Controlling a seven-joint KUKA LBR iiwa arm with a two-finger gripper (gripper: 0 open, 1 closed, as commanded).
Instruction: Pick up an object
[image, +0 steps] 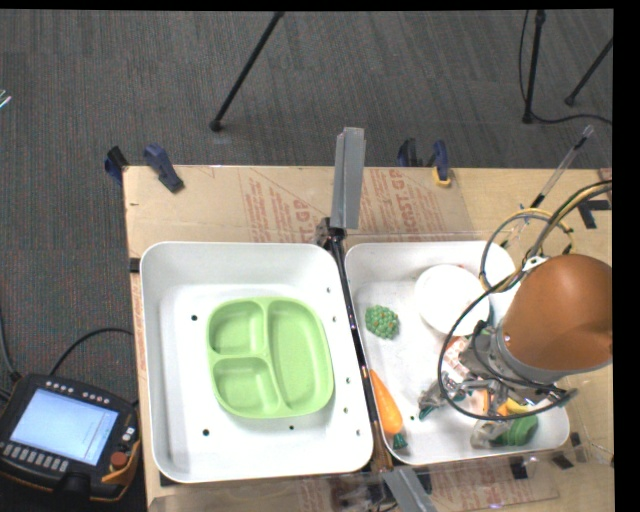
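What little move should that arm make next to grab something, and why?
Probably lower straight down and close. The gripper hangs low in the right bin over a cluster of small toys, while the carrot and the green bumpy ball lie farther off.

the two white bins (160, 300) look like smooth, slightly glossy plastic. inside the left one, the green divided tray (270, 357) is matt plastic. beneath the bins, the board (270, 200) is brown printed cardboard. right of the tray, a bumpy green ball (381, 321) and a smooth orange carrot (385, 400).
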